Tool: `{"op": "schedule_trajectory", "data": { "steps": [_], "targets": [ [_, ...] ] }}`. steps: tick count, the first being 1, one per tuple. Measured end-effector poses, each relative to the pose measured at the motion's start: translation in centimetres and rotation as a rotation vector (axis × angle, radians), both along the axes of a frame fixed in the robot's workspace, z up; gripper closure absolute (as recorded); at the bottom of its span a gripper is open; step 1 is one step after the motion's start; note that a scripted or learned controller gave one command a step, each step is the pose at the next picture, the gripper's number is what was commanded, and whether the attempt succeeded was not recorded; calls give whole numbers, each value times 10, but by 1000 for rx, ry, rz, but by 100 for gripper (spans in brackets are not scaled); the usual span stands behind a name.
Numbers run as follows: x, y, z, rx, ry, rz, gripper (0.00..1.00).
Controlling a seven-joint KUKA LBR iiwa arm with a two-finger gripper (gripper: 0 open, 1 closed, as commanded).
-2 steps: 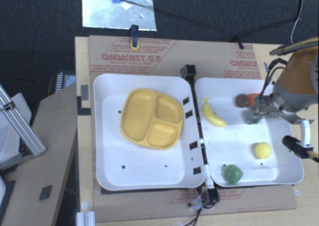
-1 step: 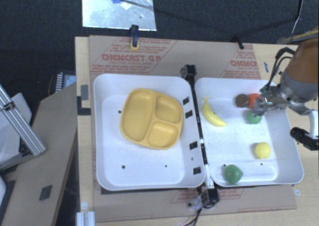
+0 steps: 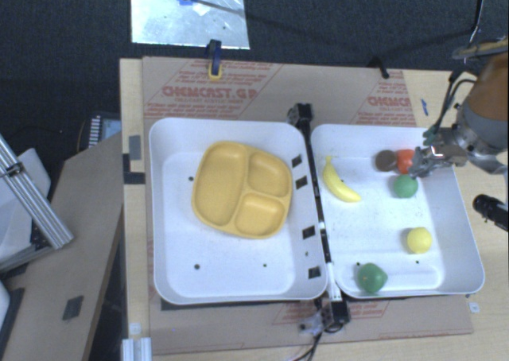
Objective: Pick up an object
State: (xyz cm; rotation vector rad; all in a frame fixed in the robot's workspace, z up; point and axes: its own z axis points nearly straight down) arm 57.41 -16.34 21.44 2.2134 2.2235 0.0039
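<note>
Crowding was the main hazard in the right bin (image 3: pixel 469 272), near its far right corner. There the gripper (image 3: pixel 430 157) hung low over a tight cluster: an orange ball (image 3: pixel 405 159) just beside a brown ball (image 3: pixel 386 161), with a green ball (image 3: pixel 405 187) just in front of them. Whether the gripper was open or closed could not be told, and nothing could be seen held in it. Round things set so close would likely roll or get nudged aside if the gripper came down off-centre, and it might close on two at once or on nothing.

A banana (image 3: pixel 339 183) lay near that bin's left wall, a yellow ball (image 3: pixel 418 239) toward its right wall, and a second green thing (image 3: pixel 371 277) near its near edge, all well apart. The left bin (image 3: pixel 171 272) held a yellow divided plate (image 3: pixel 241 189). Both bins sat on the desk (image 3: pixel 135 81).
</note>
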Motion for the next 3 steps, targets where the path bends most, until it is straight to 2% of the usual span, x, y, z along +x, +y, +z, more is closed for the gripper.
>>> {"op": "schedule_trajectory", "data": {
  "steps": [1, 2, 3],
  "targets": [
    [3, 49, 7, 2, 2, 5, 100],
    [-4, 102, -3, 3, 4, 5, 100],
    [-6, 163, -1, 3, 4, 5, 100]
  ]
}}
